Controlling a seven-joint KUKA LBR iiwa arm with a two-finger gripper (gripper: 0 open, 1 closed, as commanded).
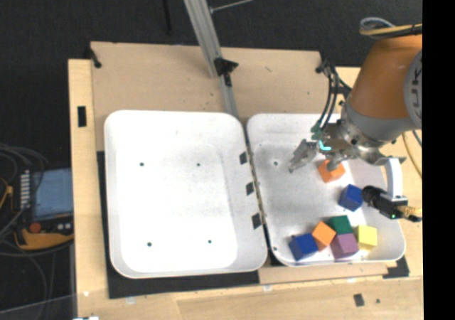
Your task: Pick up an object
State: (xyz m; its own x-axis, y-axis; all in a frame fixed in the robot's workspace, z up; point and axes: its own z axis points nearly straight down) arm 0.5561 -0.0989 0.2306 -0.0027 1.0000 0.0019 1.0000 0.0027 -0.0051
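A: Dark floor surrounds the wooden desk [142, 77], and two white bins sit on it side by side. The left bin [178, 190] has only bare floor with some small dark dots. All the blocks are in the right bin [284, 190].

B: Where is the end effector [313, 153]?

A: It hangs over the right bin, near the bin's centre, a little toward 12 o'clock. The arm [384, 91] comes in from 3 o'clock. A thin grey finger [300, 157] points toward 9 o'clock. I cannot tell whether the end effector is released or clenched, because the wrist covers part of it.

B: Does it grasp something?

A: I see nothing between its parts. The orange block [330, 171] lies just beside it, at about 4 o'clock from the tip, partly under the wrist. I judge this block is the target, since it is the closest one.

B: And the others?

A: A blue block [350, 197] lies alone at 3 o'clock in the bin. At 5 o'clock there is a tight cluster: another blue block [303, 245], a second orange block [324, 233], a green block [341, 224], a purple block [345, 244] and a yellow block [367, 235]. They touch each other, so the fingers would probably find little room there. The lone orange block should be easier.
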